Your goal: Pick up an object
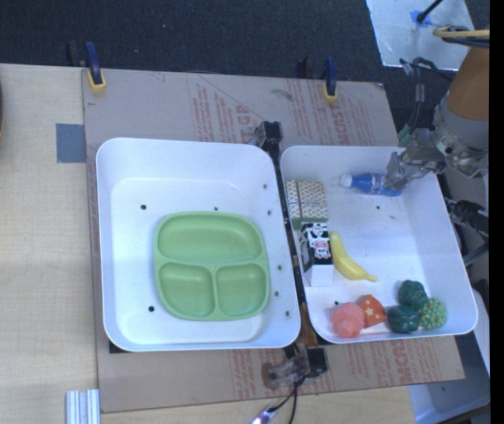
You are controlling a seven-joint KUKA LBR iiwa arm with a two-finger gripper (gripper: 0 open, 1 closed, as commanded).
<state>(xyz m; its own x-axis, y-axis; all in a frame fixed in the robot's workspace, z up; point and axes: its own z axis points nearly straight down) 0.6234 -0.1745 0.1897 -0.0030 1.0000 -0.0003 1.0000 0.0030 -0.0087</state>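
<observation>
The pale wooden tabletop (31, 263) carries a cardboard sheet under two smooth white bins. The left bin (124, 237) holds a glossy green divided plate (210, 264). The right bin (429, 237) holds a patterned box (307, 200), a curved yellow banana (349, 260), knobbly green and red toy produce, and a small blue-and-white bottle (364, 182) near its far wall. The gripper (400, 173) sits at the bottle's right end; the fingers blur together, so I cannot tell their spread.

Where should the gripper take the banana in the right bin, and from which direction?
Grip the banana across its thick middle, coming straight down. It lies flat on the right bin floor, running diagonally, so turn the fingers crosswise to it. The carton beside it crowds its upper end.
</observation>
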